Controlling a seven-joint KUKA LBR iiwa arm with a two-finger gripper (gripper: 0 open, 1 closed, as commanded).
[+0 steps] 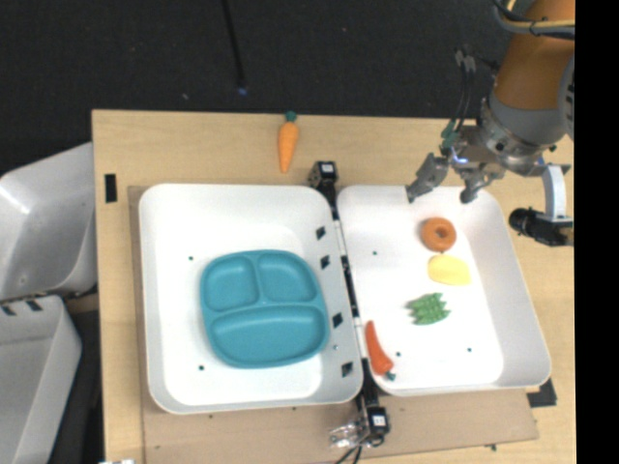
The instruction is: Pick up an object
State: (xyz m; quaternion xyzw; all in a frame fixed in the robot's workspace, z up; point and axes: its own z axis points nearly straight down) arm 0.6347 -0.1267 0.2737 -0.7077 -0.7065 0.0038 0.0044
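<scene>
Robot gripper (446, 186) poised with fingers spread wide and holding nothing over the far edge of the right bin (488, 367), orange doughnut (439, 233) just below it, yellow lemon (449, 271) and green pea pod (427, 308) nearer, red pepper (378, 348) at the near left corner, blue divided plate (262, 307) in the left bin (174, 240), carrot (287, 142) on the bench (193, 143) beyond.

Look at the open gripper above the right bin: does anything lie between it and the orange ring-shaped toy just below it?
Nothing visible does. The gripper hangs open over the right bin's far edge, and the orange ring-shaped toy lies just nearer the camera on bare white floor. The yellow piece and the green piece lie beyond it.
</scene>
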